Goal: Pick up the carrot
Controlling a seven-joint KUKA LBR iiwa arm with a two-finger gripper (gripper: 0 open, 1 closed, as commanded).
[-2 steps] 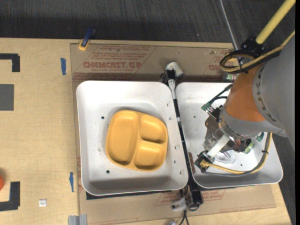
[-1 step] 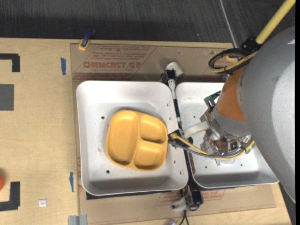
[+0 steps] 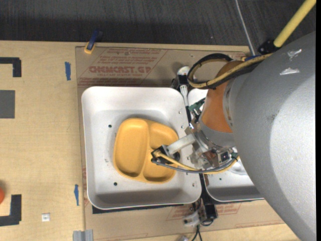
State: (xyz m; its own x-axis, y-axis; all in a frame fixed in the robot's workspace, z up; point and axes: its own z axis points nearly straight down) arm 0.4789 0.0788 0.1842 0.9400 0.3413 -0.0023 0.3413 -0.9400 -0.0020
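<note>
The grey arm point(image 3: 281, 134) looms closest, covering nearly everything to the right of the left bin point(image 3: 95, 134). Its claw point(image 3: 203, 157) hangs over that bin's right rim; whether it is open, or has hold of anything, I cannot tell. A yellow two-lobed dish point(image 3: 133, 147) lies in that bin's middle. The carrot is probably hidden beneath the arm, right of the left bin. A descent here could strike the rim, or close on nothing.
</note>
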